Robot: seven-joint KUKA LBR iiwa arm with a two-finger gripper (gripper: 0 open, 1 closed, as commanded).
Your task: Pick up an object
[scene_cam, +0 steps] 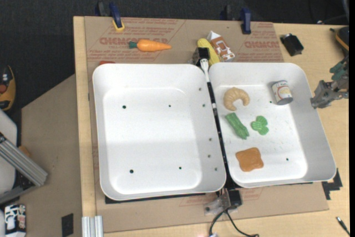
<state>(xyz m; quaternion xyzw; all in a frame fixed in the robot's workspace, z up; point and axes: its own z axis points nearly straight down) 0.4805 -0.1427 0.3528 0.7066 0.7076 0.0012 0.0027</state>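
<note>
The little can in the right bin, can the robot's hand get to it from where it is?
Probably yes. The hand sits just past the right bin's right rim, and the can lies nearest that side with nothing between them. The croissant and green pieces lie farther left.

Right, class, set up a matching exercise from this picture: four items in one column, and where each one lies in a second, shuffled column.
Things:
1. carrot
2. croissant
3. can
4. orange piece

Places:
A. right bin, near the front edge
B. on the cardboard behind the left bin
C. right bin, back right corner
D. right bin, back left part

Pairs: 1-B, 2-D, 3-C, 4-A
</note>
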